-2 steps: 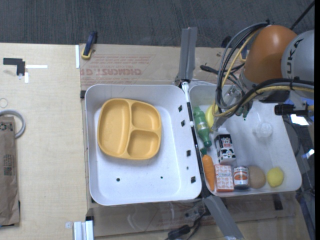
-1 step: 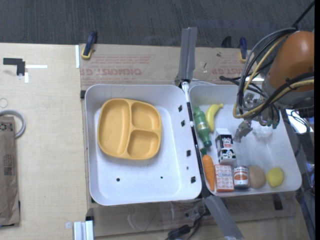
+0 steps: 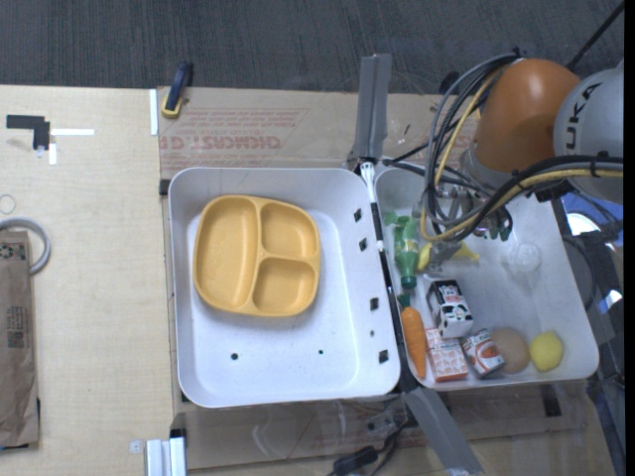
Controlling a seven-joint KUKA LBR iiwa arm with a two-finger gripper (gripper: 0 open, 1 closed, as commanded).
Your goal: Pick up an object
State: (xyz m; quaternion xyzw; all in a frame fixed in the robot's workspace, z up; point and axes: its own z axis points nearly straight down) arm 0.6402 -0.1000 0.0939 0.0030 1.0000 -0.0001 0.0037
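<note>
Bright, even overhead light; soft shadows, slight blur.

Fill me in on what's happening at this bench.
A KUKA arm is reaching into the right bin, its wrist low over the far end near a green bottle. Nothing looks picked up yet: the carrot, small cartons, a brown round item and a lemon lie on the bin floor. The left bin holds a yellow divided plate.
</note>
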